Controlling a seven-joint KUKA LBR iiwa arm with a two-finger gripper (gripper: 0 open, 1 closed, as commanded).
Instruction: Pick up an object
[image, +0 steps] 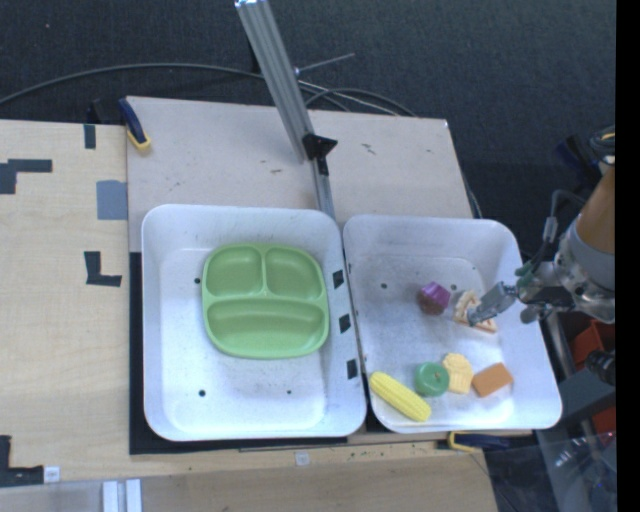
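In the right bin (500, 240) lie several small toy foods. A purple piece (434, 297) sits near the middle, with a cream-coloured piece (465, 306) just to its right. Nearer the front are a yellow corn cob (400, 396), a green round piece (432, 377), a small yellow piece (458, 372) and an orange block (491, 380). My gripper (486, 308) reaches in from the right and sits low, right beside the cream piece, touching or nearly touching it. Nothing is lifted off the bin floor.
The left bin (165, 300) holds a green divided plate (266, 301). A raised divider between the bins carries black clips (345, 322). A grey metal rail (285, 90) slants across the back of the bench. The arm's wrist (585, 265) hangs over the right bin's right rim.
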